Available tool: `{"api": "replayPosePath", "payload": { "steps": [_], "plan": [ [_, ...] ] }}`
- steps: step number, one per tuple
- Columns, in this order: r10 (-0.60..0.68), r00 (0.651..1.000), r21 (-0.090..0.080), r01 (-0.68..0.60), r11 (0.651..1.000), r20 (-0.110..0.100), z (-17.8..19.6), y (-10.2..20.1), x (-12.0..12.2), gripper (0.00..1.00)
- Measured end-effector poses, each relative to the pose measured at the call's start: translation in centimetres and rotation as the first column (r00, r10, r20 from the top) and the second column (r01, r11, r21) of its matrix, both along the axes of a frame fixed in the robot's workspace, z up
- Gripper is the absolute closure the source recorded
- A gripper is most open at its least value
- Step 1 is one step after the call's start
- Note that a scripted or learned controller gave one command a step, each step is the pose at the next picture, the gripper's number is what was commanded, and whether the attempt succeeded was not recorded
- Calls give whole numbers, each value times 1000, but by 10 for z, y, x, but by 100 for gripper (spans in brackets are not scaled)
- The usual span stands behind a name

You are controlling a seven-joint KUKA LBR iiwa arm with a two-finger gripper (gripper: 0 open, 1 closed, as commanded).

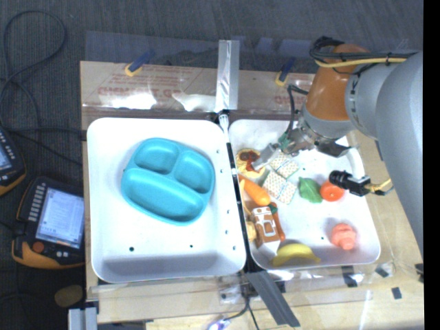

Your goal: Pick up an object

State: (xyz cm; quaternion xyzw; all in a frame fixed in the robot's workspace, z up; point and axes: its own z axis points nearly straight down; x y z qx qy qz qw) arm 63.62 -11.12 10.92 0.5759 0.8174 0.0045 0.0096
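honestly can't tell the gripper's (289, 143) finger state, but it hangs right above the checkered packets (280, 177), carrot (256, 192) just beyond them.

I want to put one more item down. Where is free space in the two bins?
Left bin: bare floor around the blue tray, widest along the front. Right bin: small patch between banana, peach-coloured toy and green piece. Crowded near the divider.

Dark grey carpet floor (172, 9) is seen around a wooden bench (96, 81); black cables (27, 53) are laid at left, near a handheld pendant (51, 218) with lit screen
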Motion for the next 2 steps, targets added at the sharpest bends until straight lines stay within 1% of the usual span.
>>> {"api": "replayPosePath", "payload": {
  "steps": [1,2],
  "plan": [
    [51,999,2,-51,999,-3,-9,-11,12,0],
    [-62,997,5,62,998,-43,-4,-48,28,0]
  ]
}}
